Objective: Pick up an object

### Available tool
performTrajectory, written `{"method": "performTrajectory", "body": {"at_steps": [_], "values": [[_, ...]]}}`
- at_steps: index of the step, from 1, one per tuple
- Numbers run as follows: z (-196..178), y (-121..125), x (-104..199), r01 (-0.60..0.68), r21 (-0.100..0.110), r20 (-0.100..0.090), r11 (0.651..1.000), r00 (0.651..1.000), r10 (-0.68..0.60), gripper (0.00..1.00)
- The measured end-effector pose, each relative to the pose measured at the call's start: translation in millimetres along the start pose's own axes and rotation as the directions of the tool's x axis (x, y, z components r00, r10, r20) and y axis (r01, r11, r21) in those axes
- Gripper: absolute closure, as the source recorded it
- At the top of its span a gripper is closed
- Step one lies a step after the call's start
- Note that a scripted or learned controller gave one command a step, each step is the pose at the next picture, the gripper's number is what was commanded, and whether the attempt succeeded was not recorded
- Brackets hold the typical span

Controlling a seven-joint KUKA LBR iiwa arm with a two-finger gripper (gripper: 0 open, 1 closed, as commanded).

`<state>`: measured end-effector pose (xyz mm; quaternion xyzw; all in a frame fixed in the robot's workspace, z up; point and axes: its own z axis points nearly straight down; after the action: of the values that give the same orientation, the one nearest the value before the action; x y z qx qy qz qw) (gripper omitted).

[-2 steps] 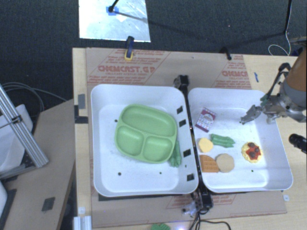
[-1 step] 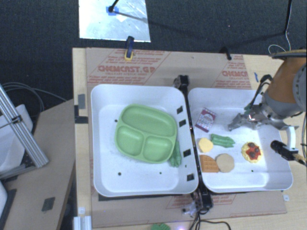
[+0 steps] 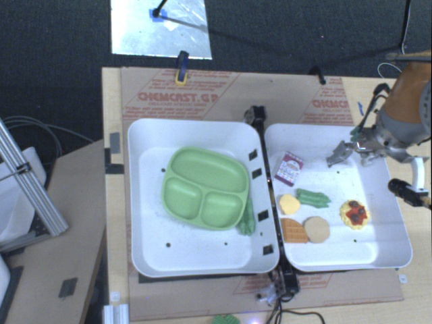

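Nearest the camera, along the front of the right bin (image 3: 388, 252), lie a ridged tan waffle piece (image 3: 293, 230) and a round beige cookie-like disc (image 3: 316, 229), touching or nearly so. Just behind them sit a small yellow piece (image 3: 289, 204) and a green bean-pod-shaped toy (image 3: 312, 198), with a yellow slice topped in red, like toy pizza (image 3: 354, 214), off to their right. Farther back, near the divider, a small red-and-white packet (image 3: 289, 168) lies flat.

My gripper (image 3: 339, 155) hovers over the rear of this bin, well apart from every item, and I hold nothing. I cannot tell how my end effector is set from this angle.

The left bin (image 3: 145, 201) carries a green three-compartment tray (image 3: 206, 187) with a green strip (image 3: 247, 216) at its right edge.

I judge the play-food pieces light, stiff and fairly smooth plastic, so slip matters more than breakage. The green pod looks the best target: it stands apart from its neighbours, and I would close across its narrow width at mid-length. The flat packet offers little to pinch.
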<state>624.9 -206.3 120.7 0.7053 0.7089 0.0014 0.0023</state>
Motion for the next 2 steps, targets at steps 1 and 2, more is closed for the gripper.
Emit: {"method": "performTrajectory", "body": {"at_steps": [1, 2], "values": [[-36.0, -18.2, -0.2, -0.004, 0.002, 0.000, 1.000, 1.000, 0.004, 0.00], [-56.4, -39.3, 5.9, -0.005, 0.003, -0.001, 1.000, 1.000, 0.005, 0.00]]}}
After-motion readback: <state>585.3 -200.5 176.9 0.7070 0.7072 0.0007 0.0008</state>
